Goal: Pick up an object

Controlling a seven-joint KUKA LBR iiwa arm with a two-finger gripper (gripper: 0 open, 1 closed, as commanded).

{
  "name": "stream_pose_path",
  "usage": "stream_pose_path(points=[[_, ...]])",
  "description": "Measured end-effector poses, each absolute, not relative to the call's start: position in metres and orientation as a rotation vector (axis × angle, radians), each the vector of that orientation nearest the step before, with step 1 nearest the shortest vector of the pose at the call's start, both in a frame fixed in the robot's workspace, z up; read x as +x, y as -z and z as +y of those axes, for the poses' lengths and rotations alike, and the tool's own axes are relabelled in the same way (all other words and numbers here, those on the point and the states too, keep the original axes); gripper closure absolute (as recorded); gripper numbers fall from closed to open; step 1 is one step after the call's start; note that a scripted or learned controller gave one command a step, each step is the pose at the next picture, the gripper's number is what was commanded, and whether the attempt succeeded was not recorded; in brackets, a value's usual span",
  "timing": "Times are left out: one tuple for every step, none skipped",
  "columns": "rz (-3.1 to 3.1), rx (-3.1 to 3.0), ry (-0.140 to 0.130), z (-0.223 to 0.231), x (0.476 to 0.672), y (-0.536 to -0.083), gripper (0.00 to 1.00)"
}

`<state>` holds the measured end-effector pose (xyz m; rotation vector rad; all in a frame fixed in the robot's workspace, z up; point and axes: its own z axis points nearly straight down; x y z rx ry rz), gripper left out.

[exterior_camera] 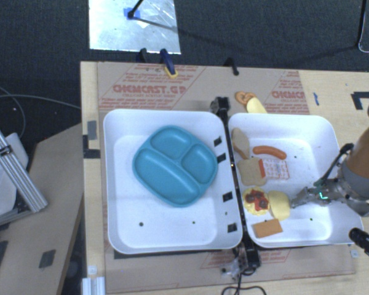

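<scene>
The right bin (313,128) holds several toy foods: a red sausage (269,152), a tan bread slice (240,142), a brown toast (252,171), a white packet with red print (275,169), a pizza piece (256,198), a yellow chunk (280,205) and an orange cracker (267,227). My gripper (300,197) reaches in from the right, low in this bin. Its tip is right beside the yellow chunk's right side. Nothing is visibly held.
A blue divided plate (174,164) lies in the left bin (120,226). A yellow piece (256,106) and an orange piece (245,96) rest on the cardboard behind the right bin. The grey arm (357,180) crosses the right bin's right rim.
</scene>
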<state>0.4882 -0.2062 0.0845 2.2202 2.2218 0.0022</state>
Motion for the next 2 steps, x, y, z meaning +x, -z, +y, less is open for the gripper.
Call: stream_pose_path(points=[[2.229, 2.206, -0.007, -0.147, 0.565, -0.085, 0.0], [2.225, 2.21, -0.003, -0.089, 0.601, -0.085, 0.0]])
